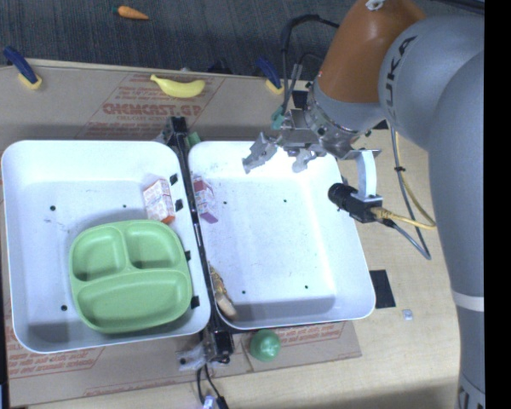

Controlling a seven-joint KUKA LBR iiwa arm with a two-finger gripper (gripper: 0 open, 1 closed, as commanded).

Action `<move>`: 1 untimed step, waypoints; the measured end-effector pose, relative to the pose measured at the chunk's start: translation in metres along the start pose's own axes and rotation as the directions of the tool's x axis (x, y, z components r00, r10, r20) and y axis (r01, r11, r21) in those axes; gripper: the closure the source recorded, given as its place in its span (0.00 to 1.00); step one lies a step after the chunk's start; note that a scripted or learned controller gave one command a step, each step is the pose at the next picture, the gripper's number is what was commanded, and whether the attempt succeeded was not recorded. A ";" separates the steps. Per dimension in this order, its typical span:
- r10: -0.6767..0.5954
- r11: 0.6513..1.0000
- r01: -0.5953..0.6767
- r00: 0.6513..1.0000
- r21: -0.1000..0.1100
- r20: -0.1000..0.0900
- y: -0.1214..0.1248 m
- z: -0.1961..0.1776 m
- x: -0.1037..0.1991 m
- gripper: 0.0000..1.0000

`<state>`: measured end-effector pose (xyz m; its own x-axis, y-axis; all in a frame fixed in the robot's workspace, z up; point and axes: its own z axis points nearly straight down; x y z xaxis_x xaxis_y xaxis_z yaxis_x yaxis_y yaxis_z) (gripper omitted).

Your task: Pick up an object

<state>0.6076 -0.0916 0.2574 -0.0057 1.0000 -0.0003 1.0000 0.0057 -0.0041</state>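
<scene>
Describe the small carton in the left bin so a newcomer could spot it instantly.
Start at the left white bin and find the green divided plate filling its lower half. Just above the plate's upper right corner, near the divider between the bins, lies the small carton. It is white with red-orange print, the only boxy item there.

The arm [426, 100] runs out past the right edge, its base cut off. Well down-left of the gripper [281, 155], between the bins, a brownish thing [221, 298] sits half tucked under a rim — too small to name (likewise the clutter [206, 356] just below it).
</scene>
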 end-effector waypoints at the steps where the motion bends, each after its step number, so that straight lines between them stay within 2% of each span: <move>1: -0.001 1.000 0.001 1.000 0.001 0.001 -0.032 0.051 -0.016 0.00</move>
<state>0.5754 -0.1081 0.2067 -0.0063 1.0000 -0.0011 1.0000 0.0063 -0.0047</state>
